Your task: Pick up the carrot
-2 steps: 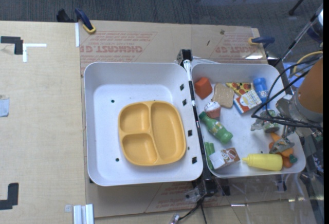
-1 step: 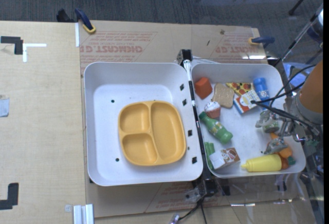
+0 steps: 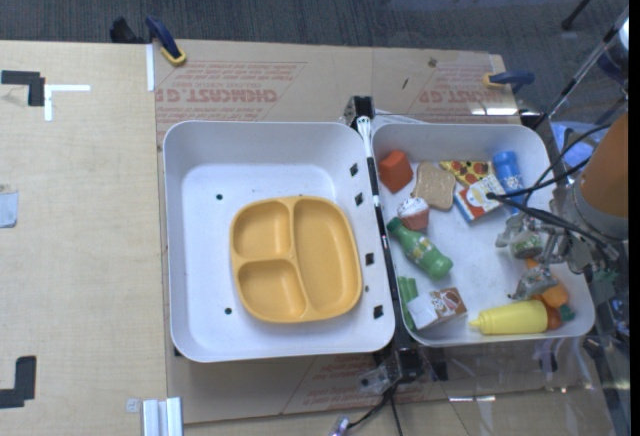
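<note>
The carrot (image 3: 554, 301) is a small orange piece with a green tip. It lies in the near right corner of the right bin (image 3: 470, 269), just behind the yellow mustard bottle (image 3: 512, 320). My gripper (image 3: 528, 262) hangs over the right side of that bin, just above and left of the carrot. Its metal fingers (image 3: 517, 244) are spread open with nothing between them. The arm's orange band (image 3: 608, 174) rises behind it at the right edge.
The right bin also holds a green bottle (image 3: 422, 252), a small carton (image 3: 440, 307), a bread slice (image 3: 435, 186), a red block (image 3: 396, 170), a blue bottle (image 3: 507, 169) and a printed box (image 3: 476, 192). A yellow divided plate (image 3: 296, 257) sits in the left bin (image 3: 200, 224).
</note>
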Robot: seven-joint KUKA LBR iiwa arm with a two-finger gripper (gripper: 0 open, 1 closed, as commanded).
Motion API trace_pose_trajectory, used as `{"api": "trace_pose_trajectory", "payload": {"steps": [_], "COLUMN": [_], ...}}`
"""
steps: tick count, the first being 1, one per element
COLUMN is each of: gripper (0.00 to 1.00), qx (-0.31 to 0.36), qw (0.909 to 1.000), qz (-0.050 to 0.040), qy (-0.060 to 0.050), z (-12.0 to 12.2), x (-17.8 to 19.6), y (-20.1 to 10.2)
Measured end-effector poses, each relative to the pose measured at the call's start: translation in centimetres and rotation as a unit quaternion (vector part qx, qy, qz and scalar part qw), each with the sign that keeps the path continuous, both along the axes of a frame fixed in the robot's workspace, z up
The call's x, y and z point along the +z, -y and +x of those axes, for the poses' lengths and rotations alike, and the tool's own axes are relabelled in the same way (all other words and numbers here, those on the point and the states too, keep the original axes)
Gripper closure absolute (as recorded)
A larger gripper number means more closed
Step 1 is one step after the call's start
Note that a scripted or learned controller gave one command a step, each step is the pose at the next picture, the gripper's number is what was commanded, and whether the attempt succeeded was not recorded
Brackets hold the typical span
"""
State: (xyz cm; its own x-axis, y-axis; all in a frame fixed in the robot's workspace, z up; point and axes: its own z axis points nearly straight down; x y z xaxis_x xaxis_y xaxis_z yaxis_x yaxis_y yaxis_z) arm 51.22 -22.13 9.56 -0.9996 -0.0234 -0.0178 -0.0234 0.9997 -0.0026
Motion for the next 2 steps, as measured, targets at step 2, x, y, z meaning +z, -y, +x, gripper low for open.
{"api": "trace_pose_trajectory", "payload": {"steps": [2], "gripper": [0.0], "qx": [-0.112], "qw": [0.9937], "qz": [0.0041], "qy": [-0.007], "z": [2.3], "x": [-0.3], "y": [-0.3]}}
